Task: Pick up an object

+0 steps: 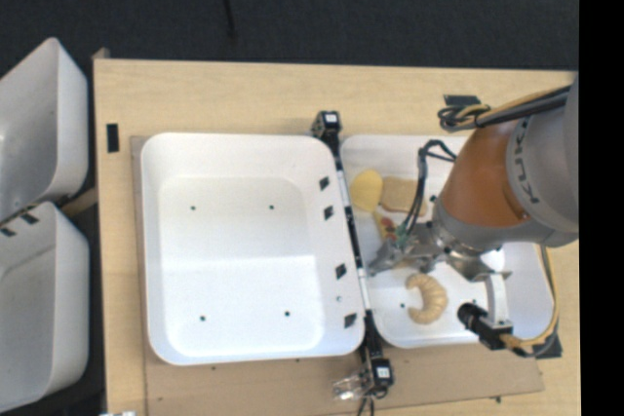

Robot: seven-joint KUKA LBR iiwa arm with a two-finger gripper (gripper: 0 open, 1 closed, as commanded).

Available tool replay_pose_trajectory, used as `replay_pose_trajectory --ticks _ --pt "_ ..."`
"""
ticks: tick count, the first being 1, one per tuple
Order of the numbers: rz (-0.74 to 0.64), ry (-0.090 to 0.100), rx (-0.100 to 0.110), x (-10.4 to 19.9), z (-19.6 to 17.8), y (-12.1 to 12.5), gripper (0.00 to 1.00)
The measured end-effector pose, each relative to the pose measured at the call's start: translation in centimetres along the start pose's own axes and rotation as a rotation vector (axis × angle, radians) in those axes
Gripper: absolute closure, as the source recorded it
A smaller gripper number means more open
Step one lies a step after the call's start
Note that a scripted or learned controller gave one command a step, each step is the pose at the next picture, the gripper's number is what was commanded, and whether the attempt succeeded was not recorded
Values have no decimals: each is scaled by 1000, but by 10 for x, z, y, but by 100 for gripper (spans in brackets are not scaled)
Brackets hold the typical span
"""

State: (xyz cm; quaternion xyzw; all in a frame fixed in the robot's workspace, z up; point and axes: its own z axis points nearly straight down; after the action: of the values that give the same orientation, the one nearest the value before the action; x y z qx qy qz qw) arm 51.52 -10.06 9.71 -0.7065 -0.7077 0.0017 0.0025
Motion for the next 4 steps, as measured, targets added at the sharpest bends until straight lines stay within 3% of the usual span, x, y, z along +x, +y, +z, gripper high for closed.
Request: replay_pose_trajectory --ticks 1,2,3,4 --pt "10 -1 -7 -2 -14 2 100" --pt "-9 2 -16 85 -108 12 100" --pt "-7 2 -17 140 -198 16 100" --pt "-5 0 -10 169 -221 8 100"
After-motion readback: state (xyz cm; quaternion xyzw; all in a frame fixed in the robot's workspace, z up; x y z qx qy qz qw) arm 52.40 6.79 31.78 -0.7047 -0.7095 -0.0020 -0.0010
